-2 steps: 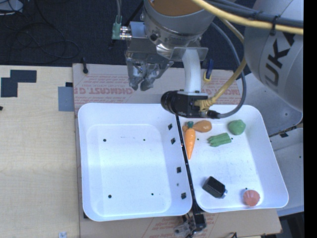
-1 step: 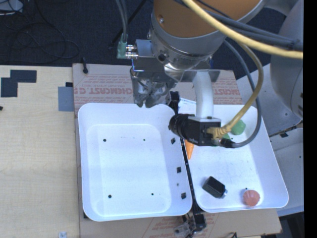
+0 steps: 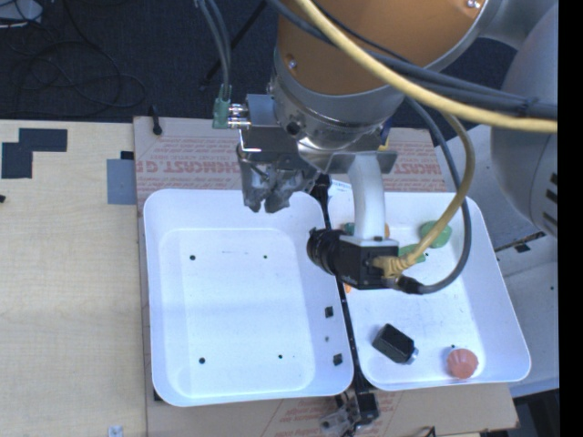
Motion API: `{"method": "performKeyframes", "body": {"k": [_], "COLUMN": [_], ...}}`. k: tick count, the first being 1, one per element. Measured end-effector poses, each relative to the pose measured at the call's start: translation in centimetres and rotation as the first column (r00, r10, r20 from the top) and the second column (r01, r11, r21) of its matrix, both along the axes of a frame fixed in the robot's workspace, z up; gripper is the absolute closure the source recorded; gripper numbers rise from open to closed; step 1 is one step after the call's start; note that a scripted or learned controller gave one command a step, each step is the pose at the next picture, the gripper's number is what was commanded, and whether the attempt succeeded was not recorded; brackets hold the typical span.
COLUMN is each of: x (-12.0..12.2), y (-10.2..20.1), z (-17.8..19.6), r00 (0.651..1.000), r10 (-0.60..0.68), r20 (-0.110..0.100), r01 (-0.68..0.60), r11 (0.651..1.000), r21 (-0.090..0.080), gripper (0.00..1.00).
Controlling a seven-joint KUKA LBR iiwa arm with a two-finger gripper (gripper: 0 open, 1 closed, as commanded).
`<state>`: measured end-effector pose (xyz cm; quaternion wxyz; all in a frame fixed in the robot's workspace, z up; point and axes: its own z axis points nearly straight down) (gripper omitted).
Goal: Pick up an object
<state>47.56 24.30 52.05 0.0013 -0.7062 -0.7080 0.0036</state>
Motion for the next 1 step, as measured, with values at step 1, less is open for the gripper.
{"method": "performKeyframes", "body": {"k": [1], "x": [7.40], "y": [-1.31], "z": [1.65], "r00": [1.000], "r10": [-0.006], "r20": [0.006], "r01": [0.006], "r11": [1.000], "r21": [0.001], "gripper": [1.00]}}
